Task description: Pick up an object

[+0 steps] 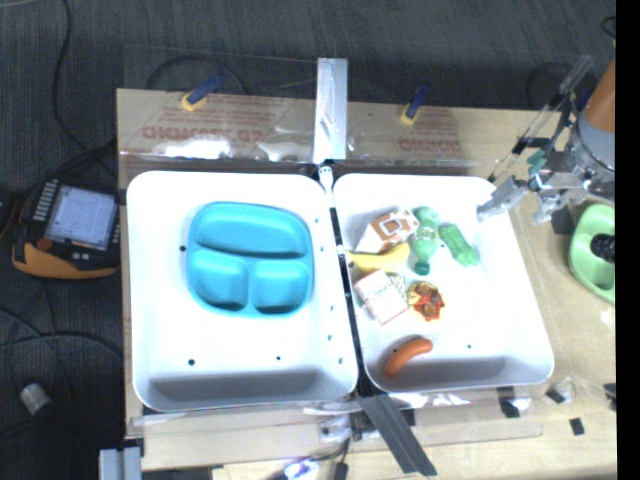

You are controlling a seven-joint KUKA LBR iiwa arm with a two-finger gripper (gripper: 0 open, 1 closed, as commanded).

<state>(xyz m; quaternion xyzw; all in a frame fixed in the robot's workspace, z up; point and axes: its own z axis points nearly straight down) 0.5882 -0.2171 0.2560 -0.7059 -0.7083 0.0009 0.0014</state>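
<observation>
The right bin (520,298) holds several small objects. An orange and white box (392,228) lies near its back, beside a green bottle (424,238) and a green pickle-shaped piece (460,245). A yellow banana (380,259), a white box (382,296) and a red and yellow item (428,300) sit in the middle. An orange sausage (407,355) lies near the front wall. My gripper (518,206) hangs over the bin's back right corner, above and to the right of the objects. It stands open with nothing between its fingers.
The left bin (160,298) carries a blue divided tray (250,258). A green object (595,248) sits on the bench right of the right bin. A metal divider (332,118) rises behind the seam between the bins. A handheld device (70,228) lies at the far left.
</observation>
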